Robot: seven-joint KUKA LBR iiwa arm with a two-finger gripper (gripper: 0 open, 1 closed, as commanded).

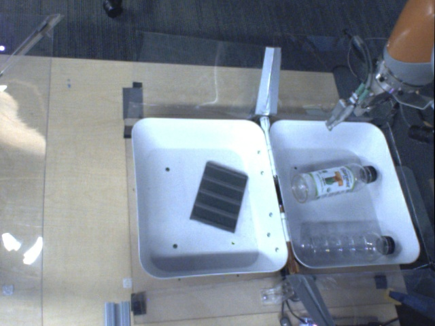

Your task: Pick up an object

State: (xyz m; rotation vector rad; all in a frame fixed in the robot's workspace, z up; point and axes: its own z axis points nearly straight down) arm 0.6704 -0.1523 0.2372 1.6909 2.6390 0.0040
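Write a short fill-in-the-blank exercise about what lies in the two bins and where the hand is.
1. The dark ribbed block lies in the ____ bin.
2. The right bin holds ____ clear bottles.
3. The bottle with the label lies ____ the camera than the plain bottle.
4. The hand hangs over the right bin's ____ rim.

Missing words: left; two; farther from; far

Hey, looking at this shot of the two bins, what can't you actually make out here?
- Claw in the camera view: too small and blurred to tell open or shut.
- Label on the upper bottle: print too small to read.
- Lower bottle: clear plastic blends into the right bin, so its contents are unclear.
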